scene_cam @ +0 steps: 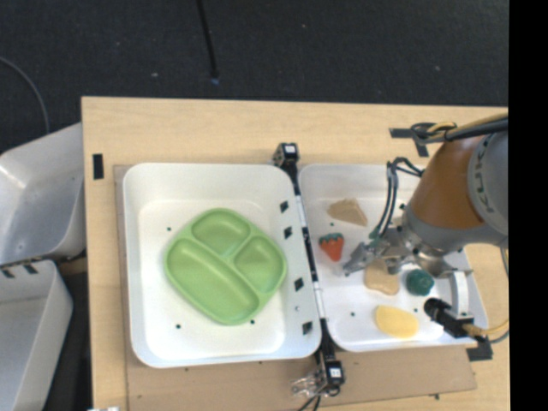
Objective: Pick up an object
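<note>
The claw (370, 259), its state impossible to tell, is hovering over the small, light-looking beige foam-like chunk (382, 281), probably best pinched across its middle.

Left bin (137, 229): green plate (225, 265) filled its centre; corners lay open. Right bin (342, 336): near-left corner open; arm (449, 191) blocked its right edge.

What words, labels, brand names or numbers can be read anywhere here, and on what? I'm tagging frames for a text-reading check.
None: nothing in the camera view is readable.
Green divided plate in the left bin: plain, no print.
Strawberry toy, tan piece, yellow piece and teal piece in the right bin: no lettering.
Arm's orange band and end effector: no marking legible.
Black clips on the bin edges: too small to tell.
</note>
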Tool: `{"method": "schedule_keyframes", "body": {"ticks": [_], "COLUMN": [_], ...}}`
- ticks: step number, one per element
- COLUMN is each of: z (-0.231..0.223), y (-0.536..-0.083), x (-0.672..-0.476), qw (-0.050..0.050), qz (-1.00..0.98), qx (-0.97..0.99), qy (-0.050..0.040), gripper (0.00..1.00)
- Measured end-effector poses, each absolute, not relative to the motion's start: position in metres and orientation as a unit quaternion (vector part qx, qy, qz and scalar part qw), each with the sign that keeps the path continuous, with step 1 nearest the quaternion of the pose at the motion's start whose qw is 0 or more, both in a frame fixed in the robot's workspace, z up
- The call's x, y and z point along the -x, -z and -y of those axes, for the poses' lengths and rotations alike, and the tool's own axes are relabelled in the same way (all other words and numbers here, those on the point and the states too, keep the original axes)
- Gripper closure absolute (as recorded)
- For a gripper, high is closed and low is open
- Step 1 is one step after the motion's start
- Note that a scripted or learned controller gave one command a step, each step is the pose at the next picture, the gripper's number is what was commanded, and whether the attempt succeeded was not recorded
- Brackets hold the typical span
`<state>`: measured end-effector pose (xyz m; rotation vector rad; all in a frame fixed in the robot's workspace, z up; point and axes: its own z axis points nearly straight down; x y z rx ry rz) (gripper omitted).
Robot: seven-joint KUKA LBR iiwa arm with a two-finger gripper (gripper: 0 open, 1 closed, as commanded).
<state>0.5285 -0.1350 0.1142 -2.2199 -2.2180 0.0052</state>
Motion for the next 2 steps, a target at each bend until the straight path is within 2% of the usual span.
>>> {"method": "schedule_keyframes", "body": {"ticks": [1,2], "z": [0.136,0.139], "y": [-0.102,-0.115], "x": [-0.53,-0.531], "qw": [-0.001,-0.006], "qz": [0.706,0.703], "qx": [0.708,0.711], "qy": [0.0002,0.0014], "gripper": [0.0,1.0]}}
